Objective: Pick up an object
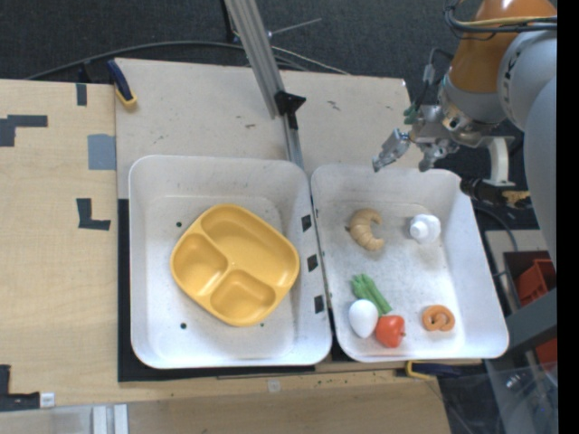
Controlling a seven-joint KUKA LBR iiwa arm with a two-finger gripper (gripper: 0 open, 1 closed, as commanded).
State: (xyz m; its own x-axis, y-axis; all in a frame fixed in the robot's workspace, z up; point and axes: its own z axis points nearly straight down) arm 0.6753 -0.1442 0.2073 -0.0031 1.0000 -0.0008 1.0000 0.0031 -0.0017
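- Jaws [409,155] spread, holding nothing, above the right bin's [479,269] far rim.
- Croissant [366,228] lies in that bin, long axis slanting toward the near right.
- Yellow tray [235,262] fills the left bin [149,269].

Pretty clearly my lab bench [54,242]: taped plywood, loose cables [81,61], an aluminium camera post [258,52], two white bins [149,174] of toy food.

One fixed camera looks down at a slant on the surface [54,197] (both bins [145,242] visible), moderately near.
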